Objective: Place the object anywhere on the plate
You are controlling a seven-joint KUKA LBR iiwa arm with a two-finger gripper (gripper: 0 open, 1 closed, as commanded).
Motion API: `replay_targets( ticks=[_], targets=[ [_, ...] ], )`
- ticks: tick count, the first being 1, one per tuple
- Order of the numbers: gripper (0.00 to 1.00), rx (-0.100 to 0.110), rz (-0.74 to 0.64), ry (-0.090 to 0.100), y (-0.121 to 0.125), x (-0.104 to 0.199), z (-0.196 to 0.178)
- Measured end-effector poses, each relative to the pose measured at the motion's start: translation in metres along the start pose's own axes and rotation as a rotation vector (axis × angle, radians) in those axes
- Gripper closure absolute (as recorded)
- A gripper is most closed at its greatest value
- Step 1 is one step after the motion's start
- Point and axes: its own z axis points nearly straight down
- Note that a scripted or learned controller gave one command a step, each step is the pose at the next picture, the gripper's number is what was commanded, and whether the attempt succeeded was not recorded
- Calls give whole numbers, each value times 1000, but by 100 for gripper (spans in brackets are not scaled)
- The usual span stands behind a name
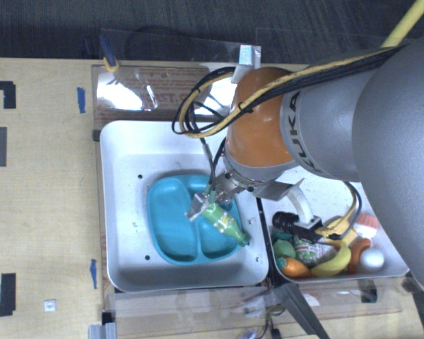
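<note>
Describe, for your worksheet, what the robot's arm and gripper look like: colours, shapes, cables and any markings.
The arm is thick, rounded and grey, with black KUKA lettering on it, and ends in a bulbous orange band above the wrist. A yellow-and-black cable runs along it, and black cables loop off beside the band. The gripper below is small, of pale grey metal.

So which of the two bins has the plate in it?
The left bin: the blue plate lies there, with a green object at its right edge. The right bin holds mixed toy food.

Arm over right bin's rear.
</note>
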Motion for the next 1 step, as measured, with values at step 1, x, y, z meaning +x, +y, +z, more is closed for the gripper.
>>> replay_targets(
  ticks=[1],
  targets=[
    [0, -7, 78, -3, -39, -3, -131]
  ],
)
